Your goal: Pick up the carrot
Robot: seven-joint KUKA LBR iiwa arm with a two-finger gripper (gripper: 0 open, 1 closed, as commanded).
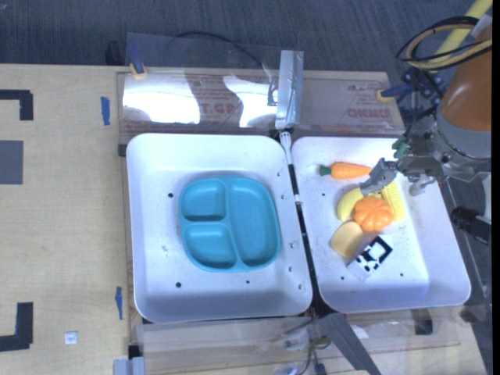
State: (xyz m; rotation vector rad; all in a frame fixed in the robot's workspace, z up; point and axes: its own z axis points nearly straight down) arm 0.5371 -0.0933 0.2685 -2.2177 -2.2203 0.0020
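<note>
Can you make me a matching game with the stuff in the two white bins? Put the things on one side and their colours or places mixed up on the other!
Things:
1. carrot
2. divided plate
3. little pumpkin
4. black-and-white tag

Clues:
A. blue, alone in the left bin
B. round and orange, in the middle of the food pile
C. long and orange with a green tip, at the far end of the right bin
D. a checkered square, closest to the near edge of the right bin

Right pairs: 1-C, 2-A, 3-B, 4-D

Wooden bench (55, 233), two white bins (156, 287)
</note>
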